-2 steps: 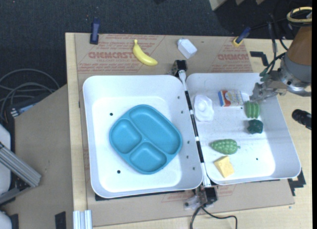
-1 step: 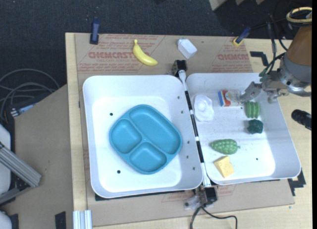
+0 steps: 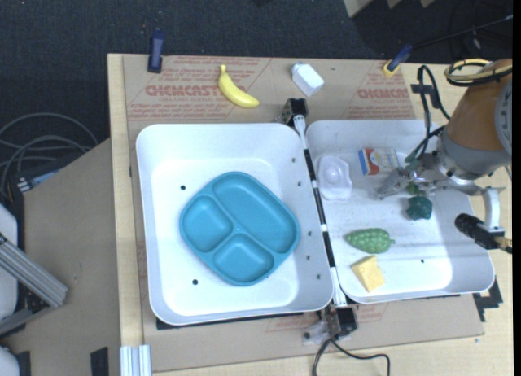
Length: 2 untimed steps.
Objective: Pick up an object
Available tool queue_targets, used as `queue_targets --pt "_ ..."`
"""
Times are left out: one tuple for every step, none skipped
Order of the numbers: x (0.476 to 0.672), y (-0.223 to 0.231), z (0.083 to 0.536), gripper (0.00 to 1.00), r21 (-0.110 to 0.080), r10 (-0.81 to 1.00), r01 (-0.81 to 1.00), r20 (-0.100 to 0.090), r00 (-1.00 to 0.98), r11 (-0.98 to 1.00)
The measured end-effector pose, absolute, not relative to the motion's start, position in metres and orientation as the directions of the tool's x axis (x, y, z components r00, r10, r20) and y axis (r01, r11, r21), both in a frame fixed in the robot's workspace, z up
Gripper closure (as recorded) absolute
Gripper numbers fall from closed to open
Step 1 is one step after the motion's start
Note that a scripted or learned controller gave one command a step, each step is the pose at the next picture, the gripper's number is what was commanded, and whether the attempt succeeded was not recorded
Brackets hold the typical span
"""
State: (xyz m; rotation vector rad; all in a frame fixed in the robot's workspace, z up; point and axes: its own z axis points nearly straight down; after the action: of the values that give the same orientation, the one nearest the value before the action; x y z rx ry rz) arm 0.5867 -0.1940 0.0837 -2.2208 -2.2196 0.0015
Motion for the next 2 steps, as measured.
queue_targets --pt "0.5880 -0.1945 0.0951 1.00 0.002 1.000 1.000 -0.001 0.000 0.000" --pt "0.5879 -0.1943 0.0948 0.00 0.002 1.000 1.000 -0.001 0.000 0.000"
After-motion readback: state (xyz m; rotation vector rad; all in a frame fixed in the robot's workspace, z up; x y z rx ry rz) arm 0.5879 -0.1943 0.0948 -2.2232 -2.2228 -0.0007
